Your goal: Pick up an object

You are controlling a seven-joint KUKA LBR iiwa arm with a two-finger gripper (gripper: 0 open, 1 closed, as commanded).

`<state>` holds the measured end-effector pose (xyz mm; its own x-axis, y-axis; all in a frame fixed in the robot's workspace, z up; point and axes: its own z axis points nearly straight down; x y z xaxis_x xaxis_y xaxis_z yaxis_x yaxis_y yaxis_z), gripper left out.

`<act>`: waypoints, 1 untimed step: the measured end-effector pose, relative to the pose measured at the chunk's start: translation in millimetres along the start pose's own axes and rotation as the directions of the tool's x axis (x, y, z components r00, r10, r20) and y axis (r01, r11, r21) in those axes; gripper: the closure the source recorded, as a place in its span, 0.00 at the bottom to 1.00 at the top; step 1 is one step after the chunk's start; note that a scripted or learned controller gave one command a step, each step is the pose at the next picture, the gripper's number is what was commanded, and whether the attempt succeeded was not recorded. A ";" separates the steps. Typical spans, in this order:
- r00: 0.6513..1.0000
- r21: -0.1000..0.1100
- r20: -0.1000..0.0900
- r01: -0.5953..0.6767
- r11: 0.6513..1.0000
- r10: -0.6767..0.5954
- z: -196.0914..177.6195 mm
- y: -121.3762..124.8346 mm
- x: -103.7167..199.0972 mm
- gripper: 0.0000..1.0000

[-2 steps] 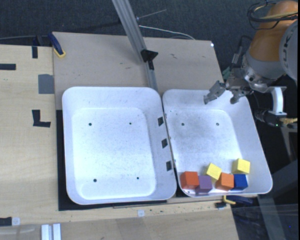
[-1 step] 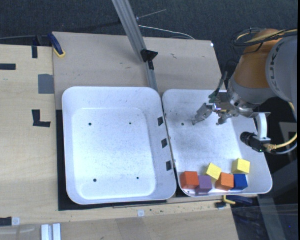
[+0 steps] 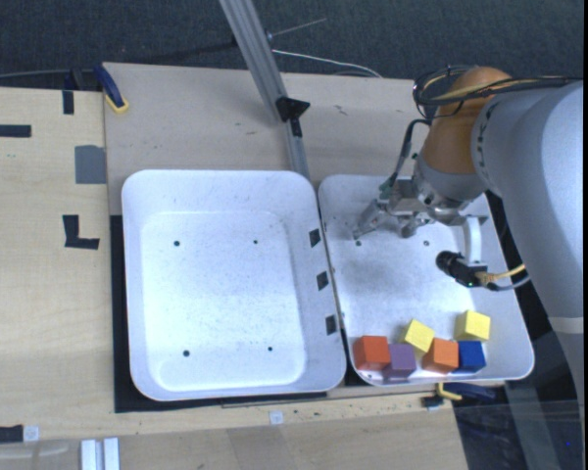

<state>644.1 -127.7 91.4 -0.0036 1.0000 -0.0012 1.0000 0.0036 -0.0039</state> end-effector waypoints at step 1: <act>1.000 -0.009 0.001 -0.004 1.000 0.004 -100.3 -29.1 -23.8 0.00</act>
